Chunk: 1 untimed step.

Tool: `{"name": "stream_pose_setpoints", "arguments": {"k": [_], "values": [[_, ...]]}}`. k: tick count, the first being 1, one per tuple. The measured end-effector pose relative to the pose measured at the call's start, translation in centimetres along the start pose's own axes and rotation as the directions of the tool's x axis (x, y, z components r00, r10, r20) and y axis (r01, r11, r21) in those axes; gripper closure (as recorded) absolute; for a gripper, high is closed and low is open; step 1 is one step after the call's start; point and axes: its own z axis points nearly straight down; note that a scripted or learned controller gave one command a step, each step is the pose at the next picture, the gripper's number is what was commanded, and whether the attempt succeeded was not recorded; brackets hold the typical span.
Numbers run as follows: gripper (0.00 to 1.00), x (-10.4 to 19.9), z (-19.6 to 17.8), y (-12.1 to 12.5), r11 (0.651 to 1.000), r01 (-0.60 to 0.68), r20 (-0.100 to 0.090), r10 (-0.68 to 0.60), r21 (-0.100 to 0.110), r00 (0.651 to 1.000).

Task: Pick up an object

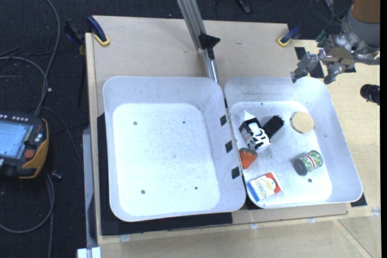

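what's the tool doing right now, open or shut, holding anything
Tool: open, holding nothing, up over the far edge of the right bin.

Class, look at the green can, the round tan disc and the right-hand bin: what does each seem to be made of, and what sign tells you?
Green can: probably metal with a printed label; its dark end looks faintly shiny.
Round tan disc: possibly wood or a foam cookie; matte, pale, even colour. Too small to settle.
Right-hand bin: likely moulded plastic; smooth white, rounded corners, speckled with scuffs.
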Motion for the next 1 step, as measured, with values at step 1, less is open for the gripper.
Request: {"name": "stream_pose_setpoints", "arguments": {"k": [1], "values": [[0.00, 3.84, -12.47, -2.49, 1.000, -0.020, 0.001, 0.020, -0.009, 1.000]]}}
